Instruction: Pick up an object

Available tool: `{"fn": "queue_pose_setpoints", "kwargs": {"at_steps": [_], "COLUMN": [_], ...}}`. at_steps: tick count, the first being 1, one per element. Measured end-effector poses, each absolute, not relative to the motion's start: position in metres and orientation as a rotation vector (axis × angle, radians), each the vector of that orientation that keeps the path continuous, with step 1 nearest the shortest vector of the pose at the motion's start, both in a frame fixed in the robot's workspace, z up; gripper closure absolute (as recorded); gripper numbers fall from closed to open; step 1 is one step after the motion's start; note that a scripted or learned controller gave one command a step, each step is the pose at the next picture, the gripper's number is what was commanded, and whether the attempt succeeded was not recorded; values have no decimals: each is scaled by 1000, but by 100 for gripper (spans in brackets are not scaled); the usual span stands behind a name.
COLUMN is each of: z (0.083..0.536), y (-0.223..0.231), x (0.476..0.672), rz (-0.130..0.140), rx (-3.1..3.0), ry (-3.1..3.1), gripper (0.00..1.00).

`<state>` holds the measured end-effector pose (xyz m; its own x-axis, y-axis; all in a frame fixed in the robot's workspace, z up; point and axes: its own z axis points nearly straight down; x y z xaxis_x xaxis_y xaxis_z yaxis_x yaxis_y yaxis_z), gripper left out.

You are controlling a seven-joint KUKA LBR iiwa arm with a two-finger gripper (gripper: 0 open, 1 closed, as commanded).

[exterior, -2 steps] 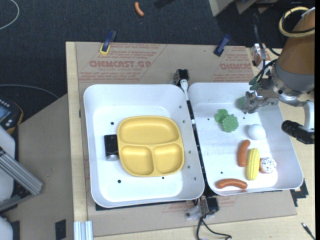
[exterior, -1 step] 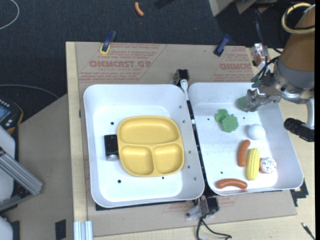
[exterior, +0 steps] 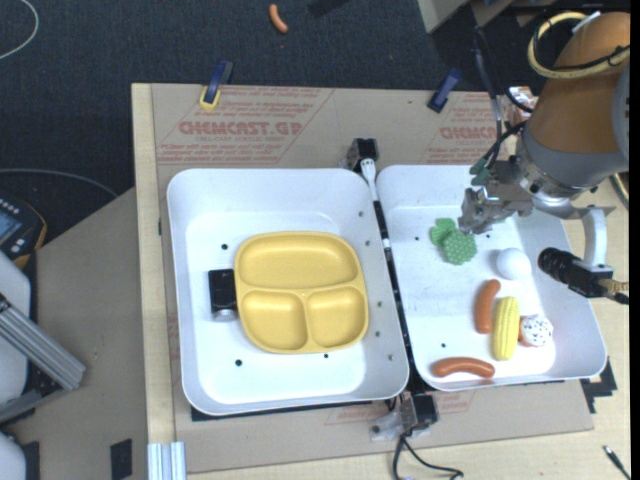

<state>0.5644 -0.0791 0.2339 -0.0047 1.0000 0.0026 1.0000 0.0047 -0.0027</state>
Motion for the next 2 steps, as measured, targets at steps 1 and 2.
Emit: {"fn": "queue_pose_setpoints", "kwargs": {"at_steps": [1, 2], "z": [224, 214], "y": [-38, 8], "x": [545, 513], "rz": [2, 4], "rx": [-2213, -2214], "ry": [-2223, -2221], "gripper": [100, 100]}}
